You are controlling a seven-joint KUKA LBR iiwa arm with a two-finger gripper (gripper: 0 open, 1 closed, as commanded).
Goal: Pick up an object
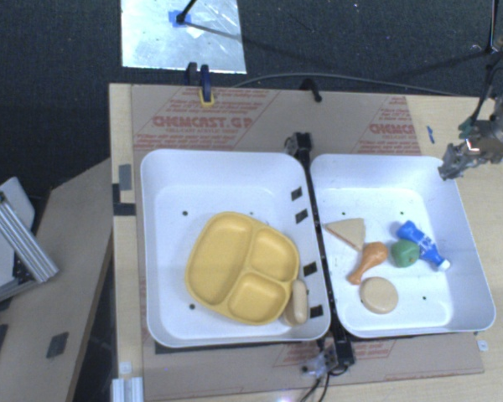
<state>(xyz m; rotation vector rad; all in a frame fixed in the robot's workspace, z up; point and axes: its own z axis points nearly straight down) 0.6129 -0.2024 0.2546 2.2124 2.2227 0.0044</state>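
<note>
- The gripper [454, 164] is at the right side, just past the top right corner of the right bin [465, 224]. It is too small and blurry here, so I cannot tell how it is set. Nothing shows in its grip.
- The right bin has five small things in it. They sit close together, well apart from the gripper.
- A tan triangle piece [346, 232] lies near the middle wall.
- An orange drumstick toy [368, 261] lies just below it.
- A round tan cookie [378, 295] sits below the drumstick.
- A green ball [405, 253] touches a blue and white tube [422, 244].
- The left bin [172, 224] holds a yellow tray [242, 266] with three parts.
- A small tan bread roll [297, 301] leans on the tray's lower right edge.
</note>
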